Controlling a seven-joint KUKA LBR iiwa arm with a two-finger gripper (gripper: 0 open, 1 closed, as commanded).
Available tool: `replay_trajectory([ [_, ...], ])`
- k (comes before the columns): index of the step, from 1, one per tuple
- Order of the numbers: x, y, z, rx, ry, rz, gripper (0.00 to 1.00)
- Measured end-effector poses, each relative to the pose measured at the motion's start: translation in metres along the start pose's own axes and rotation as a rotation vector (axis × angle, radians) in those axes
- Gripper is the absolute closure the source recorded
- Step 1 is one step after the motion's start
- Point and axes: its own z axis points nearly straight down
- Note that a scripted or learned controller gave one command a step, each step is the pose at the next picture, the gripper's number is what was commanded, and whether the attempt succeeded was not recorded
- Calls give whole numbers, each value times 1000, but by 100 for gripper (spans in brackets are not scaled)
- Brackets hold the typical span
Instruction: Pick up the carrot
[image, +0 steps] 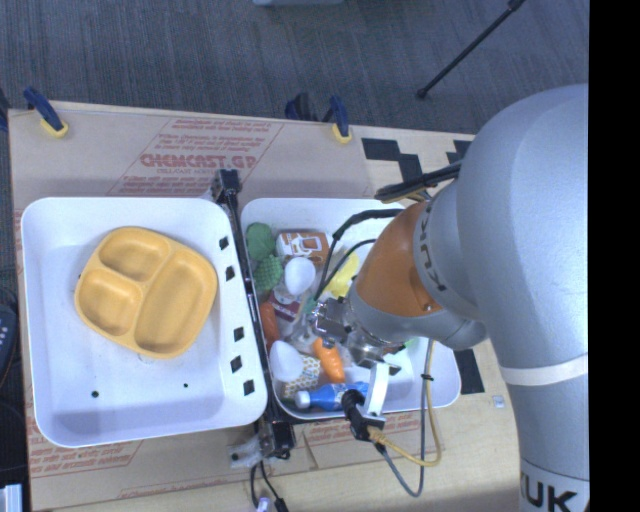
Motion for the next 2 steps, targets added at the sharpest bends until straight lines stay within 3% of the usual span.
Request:
replay_trajectory([
  [1, 0, 0, -10, 1, 0, -3, 100],
  [2, 23, 40, -101, -4, 0, 79, 100],
])
